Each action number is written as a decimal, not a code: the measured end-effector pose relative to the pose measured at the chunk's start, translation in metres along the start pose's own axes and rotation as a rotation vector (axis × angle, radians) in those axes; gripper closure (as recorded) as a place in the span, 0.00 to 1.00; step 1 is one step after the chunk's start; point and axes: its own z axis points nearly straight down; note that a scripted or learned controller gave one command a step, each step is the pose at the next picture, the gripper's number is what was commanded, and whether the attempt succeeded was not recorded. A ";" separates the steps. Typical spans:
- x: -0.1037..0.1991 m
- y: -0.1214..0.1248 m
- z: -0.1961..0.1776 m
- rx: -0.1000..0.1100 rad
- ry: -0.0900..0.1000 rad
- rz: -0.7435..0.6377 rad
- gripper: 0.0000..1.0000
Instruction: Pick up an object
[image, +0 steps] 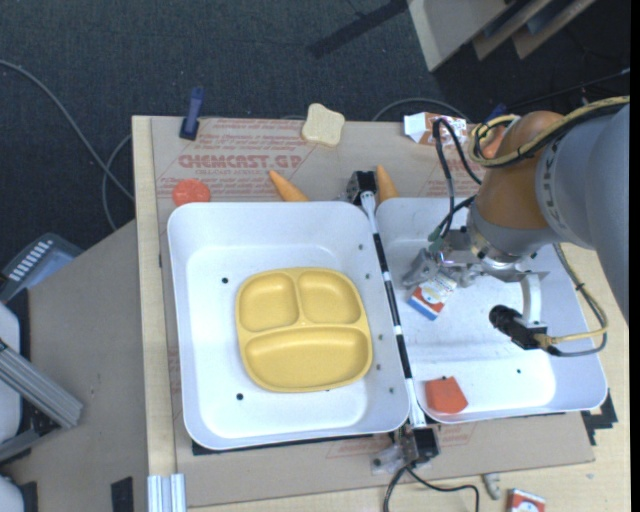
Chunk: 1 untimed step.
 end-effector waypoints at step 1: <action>0.000 0.001 -0.010 -0.002 0.000 0.000 1.00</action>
